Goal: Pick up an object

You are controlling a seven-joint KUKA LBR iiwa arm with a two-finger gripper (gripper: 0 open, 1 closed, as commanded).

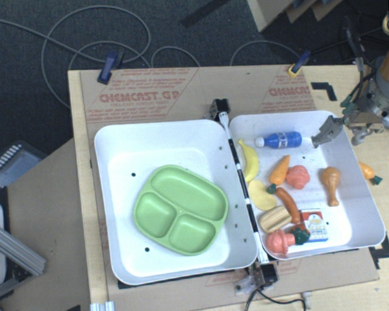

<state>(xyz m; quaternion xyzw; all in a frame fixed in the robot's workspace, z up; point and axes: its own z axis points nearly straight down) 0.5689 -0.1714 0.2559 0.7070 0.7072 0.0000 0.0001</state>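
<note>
- The right bin [355,237] holds the things to choose from, crowded toward its 8 o'clock side; the left bin [112,188] bears a green divided plate [180,209] and nothing fit to lift.
- The arm [374,106] enters at about 3 o'clock of the view, most of it cut off by the edge; I judge its reach and angle hard to read from here.
- The gripper [326,132] sits at the right bin's 1 o'clock corner, just beside the blue bottle [279,140]. One grey finger [328,130] shows as a slanted blade; whether it is released or clenched I cannot tell, and nothing shows between its fingers.
- The bottle lies on its side at the bin's 12 o'clock; a round body may roll away from a closing grip.
- The banana [249,159] lies against the wall at 10 o'clock; the wall could block a finger.
- The sausage [289,204], bread roll [274,217], red box [314,224] and a pink fruit [278,242] touch or overlap near 7 o'clock; a grab there could catch two or nudge neighbours.
- The chicken leg [330,183], carrot [280,169] and a pink ball [298,176] stand a little more apart, likely safer.
- A small orange thing [367,171] at the bin's 3 o'clock rim is too small to name.
</note>
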